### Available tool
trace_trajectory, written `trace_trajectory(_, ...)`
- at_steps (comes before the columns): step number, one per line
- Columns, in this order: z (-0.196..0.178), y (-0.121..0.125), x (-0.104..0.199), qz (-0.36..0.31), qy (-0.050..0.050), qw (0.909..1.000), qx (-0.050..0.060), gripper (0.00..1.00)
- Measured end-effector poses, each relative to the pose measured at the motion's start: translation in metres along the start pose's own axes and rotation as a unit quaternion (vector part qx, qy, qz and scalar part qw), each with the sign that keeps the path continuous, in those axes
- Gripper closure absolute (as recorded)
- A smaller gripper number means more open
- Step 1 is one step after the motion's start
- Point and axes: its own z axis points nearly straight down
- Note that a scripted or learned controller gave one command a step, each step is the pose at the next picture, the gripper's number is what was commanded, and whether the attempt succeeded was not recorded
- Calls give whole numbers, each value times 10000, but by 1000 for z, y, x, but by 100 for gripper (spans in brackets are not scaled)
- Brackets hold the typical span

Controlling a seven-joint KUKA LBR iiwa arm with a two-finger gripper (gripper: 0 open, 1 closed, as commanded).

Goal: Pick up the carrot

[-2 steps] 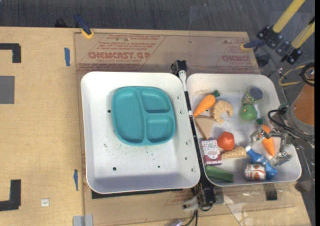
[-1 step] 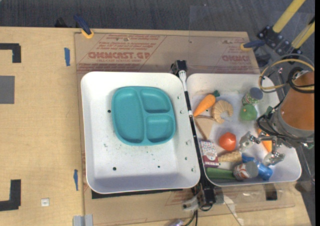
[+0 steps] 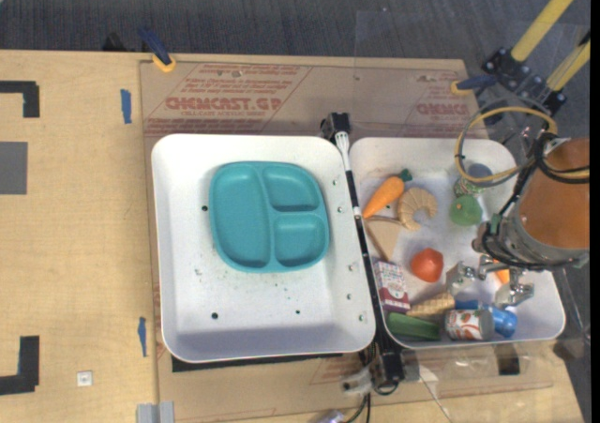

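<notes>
The left bin point(image 3: 178, 252) at the frame's centre holds a teal divided plate point(image 3: 270, 216), with bare white floor around it. The crowded right bin point(image 3: 539, 323) holds the carrot point(image 3: 385, 195) at its upper left, tip toward the shared wall, beside a bread piece point(image 3: 417, 207), with a tomato point(image 3: 427, 264), a green ball point(image 3: 464, 210), a cucumber point(image 3: 414, 325) and a can point(image 3: 466, 323) lower down. The gripper point(image 3: 495, 273) hangs over the bin's right side, well apart from the carrot; whether its fingers are open or closed cannot be told.
</notes>
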Motion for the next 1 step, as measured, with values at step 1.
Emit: trace_trajectory(1, -12, -2, -5, 1, -35, 10000, 29, 100)
